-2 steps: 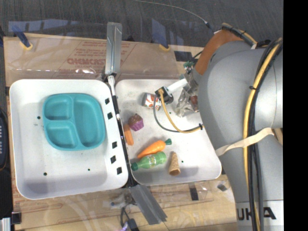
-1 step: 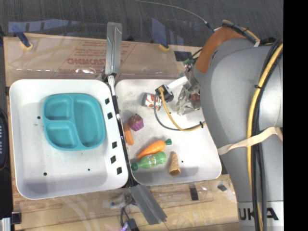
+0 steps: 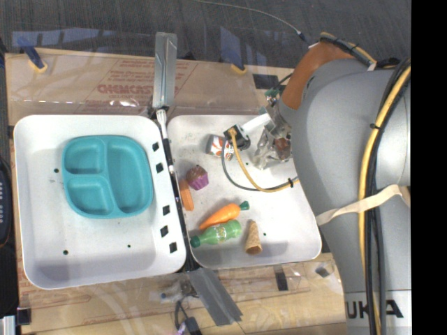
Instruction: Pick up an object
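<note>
The right bin (image 3: 293,218) holds several small items. A red and white can (image 3: 217,145) lies near the top, with a purple cupcake (image 3: 198,178) below it. An orange carrot (image 3: 222,213), a green bottle (image 3: 218,234) and a tan cone (image 3: 252,237) lie toward the front. A thin orange piece (image 3: 186,195) rests against the left wall. My gripper (image 3: 268,152) hangs low over the bin's upper right part, just right of the can. A small brown thing (image 3: 282,146) shows beside it, and I cannot tell whether it is held.
A teal divided plate (image 3: 108,174) lies in the left bin (image 3: 42,243). A yellow cable (image 3: 244,176) loops from the wrist over the right bin. The grey arm covers the bin's right edge. A metal divider (image 3: 165,68) stands between the bins at the back.
</note>
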Controlling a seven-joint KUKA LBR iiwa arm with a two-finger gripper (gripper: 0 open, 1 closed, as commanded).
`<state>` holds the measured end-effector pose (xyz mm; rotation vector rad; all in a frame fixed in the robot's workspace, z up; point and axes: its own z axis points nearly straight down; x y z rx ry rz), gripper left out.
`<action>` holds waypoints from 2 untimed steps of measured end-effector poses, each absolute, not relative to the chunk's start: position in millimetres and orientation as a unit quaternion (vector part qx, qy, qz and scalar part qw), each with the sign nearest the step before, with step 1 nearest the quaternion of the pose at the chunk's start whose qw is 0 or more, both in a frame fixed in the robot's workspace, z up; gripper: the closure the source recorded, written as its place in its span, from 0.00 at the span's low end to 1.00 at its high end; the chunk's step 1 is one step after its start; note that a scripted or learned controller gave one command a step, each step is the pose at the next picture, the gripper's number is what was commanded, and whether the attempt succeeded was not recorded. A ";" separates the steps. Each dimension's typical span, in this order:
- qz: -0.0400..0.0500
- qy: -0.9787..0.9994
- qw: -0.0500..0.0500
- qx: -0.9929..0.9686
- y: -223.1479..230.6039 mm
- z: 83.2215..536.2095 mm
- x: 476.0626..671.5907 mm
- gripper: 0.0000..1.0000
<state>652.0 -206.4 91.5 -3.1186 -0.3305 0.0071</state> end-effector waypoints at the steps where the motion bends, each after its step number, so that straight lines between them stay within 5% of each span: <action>1: 0.002 -0.110 0.004 -0.994 -203.7 102.2 653.2 1.00; 2: 0.002 -0.105 0.003 -0.994 -206.6 91.3 651.1 1.00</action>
